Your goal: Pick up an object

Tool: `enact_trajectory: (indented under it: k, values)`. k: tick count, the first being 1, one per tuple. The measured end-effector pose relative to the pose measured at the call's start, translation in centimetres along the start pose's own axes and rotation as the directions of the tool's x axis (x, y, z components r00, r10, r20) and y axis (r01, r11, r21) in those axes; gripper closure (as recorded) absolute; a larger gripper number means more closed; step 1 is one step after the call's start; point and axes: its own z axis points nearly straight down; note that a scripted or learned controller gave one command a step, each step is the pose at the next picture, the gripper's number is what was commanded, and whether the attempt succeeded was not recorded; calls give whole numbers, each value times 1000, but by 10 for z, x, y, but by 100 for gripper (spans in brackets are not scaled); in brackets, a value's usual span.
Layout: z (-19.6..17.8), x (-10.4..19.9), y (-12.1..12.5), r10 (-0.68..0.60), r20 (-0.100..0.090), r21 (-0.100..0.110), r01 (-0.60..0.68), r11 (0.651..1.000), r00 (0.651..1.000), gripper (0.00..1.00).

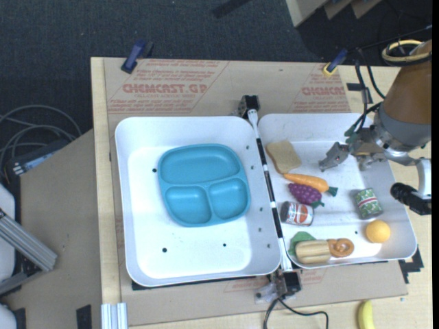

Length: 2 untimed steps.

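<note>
Camera view, starting at the bottom of the frame: a yellow banana-shaped toy (365, 314) lies on the pale wooden desk (103, 184) at the lower right, outside the bins. Just above it, the right white plastic bin (401, 249) holds a hot-dog toy in a tan bun (322, 249) along its lower edge, a small round orange fruit (377, 232) to its right, a red-and-white can (297, 213), a green-labelled little can (367, 202), a purple grape cluster (305, 193), an orange carrot (309, 181) and a tan bread slice (282, 155). The left white bin (137, 252) carries a smooth turquoise three-compartment plate (204, 184), with bare floor all around it. In the upper right, the grey hand (336, 157) hangs over bare bin floor right of the bread slice, fingers spread, pinching nothing. Dark carpet (103, 12) lies beyond the desk.
</note>
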Motion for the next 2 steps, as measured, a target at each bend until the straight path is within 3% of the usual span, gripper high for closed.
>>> enact_trajectory:
  k: [1,2]
  values:
    - [81,42,-16,0,1,-2,0,1000,1000,0]
    - [70,41,-15,2,3,-5,-2,1000,1000,100]
